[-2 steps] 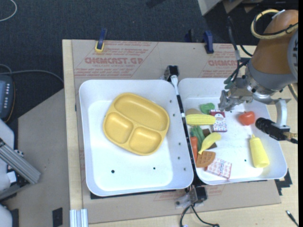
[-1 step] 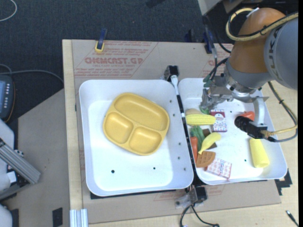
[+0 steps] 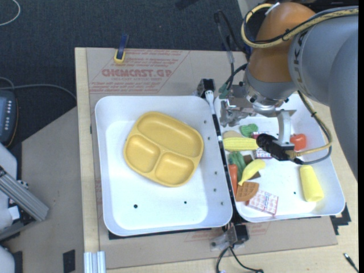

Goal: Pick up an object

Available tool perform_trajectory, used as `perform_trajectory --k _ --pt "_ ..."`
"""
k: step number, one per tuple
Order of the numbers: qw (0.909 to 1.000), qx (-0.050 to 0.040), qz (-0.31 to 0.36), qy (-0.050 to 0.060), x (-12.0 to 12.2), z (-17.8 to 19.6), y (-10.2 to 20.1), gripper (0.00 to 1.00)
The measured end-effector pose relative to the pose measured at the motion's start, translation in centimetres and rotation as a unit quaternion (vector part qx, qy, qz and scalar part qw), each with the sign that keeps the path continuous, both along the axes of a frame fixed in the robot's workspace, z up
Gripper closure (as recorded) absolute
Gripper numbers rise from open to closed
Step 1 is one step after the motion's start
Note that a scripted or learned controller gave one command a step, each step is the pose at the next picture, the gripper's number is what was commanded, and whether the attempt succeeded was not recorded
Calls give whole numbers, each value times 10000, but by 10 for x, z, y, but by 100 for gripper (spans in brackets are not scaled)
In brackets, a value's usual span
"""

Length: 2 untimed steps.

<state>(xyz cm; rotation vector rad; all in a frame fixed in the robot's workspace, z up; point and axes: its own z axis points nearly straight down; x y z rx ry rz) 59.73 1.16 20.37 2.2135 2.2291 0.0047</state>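
A brown board (image 3: 142,67) printed with red lettering covers the bench and carries two shallow white bins side by side; dark carpet (image 3: 57,21) surrounds it across the top and left of the frame, with cables trailing over it. A yellow clamp (image 3: 120,54) grips the board's upper edge. The left bin (image 3: 114,209) holds a yellow divided plate (image 3: 164,148), lying tilted near its centre. The right bin (image 3: 330,201) sits at the right of the frame, crowded with toy food: a corn cob (image 3: 241,144) by its left wall, a banana (image 3: 252,170) just below it, a green piece (image 3: 248,131) above, an orange-red piece (image 3: 298,141) further right, a yellow cylinder (image 3: 311,183) toward the lower right, and a red-and-white packet (image 3: 263,201) near the bottom edge. The grey arm with its orange band (image 3: 278,44) enters from the upper right, and the gripper (image 3: 250,114) hangs over the upper part of the right bin, just above the corn cob and green piece. Whether its jaws are apart or together cannot be told.
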Motion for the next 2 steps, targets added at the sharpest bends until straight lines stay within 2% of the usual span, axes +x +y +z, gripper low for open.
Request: perform_trajectory --k 1,2 --pt "10000 0 1 -14 12 24 57 100" --pt "10000 -10 -26 30 9 11 65 100"
